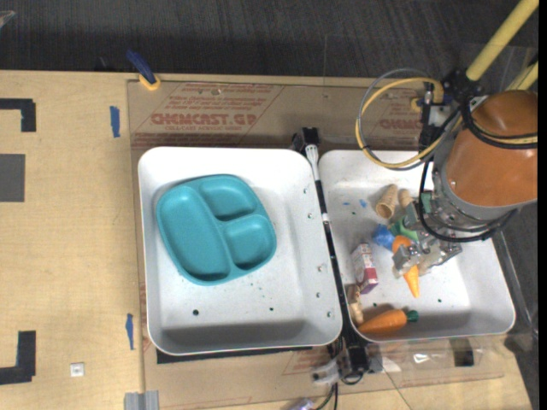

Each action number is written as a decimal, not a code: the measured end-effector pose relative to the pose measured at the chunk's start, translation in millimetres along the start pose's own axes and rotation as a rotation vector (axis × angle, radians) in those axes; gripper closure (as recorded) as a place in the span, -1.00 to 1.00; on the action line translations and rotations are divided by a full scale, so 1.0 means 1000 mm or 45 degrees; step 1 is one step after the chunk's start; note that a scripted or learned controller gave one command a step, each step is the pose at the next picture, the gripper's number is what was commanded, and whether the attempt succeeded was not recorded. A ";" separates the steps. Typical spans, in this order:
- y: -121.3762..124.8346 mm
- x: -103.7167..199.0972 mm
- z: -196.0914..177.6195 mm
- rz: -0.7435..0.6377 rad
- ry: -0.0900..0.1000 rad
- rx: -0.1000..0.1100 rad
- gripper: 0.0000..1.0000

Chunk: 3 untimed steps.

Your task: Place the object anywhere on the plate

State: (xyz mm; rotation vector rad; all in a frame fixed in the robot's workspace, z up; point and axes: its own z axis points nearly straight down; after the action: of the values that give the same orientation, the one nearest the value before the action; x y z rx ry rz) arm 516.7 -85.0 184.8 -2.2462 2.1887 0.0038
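The gripper (416, 259) stood low in the right bin (487, 301), at the frame's right of centre. A small orange piece (413, 282) hung just below its tip, but whether the fingers were clenched on it or released could not be told. Around it lay a tan block (389, 201), blue bits (382, 239), a pink carton (367, 267) and a toy carrot (385, 319) at the bin's lower edge. The teal plate (214, 227), sectioned, sat in the left bin (231, 327), well apart. Recommendation: confirm the hold, lift clear of the divider between the bins, then carry leftward and release low over a plate section.
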 end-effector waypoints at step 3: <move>-0.065 -0.266 -0.052 0.167 -0.006 0.008 1.00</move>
State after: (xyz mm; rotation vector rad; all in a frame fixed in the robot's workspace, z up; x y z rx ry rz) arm 575.1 182.7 238.1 -2.0927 2.3258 0.0025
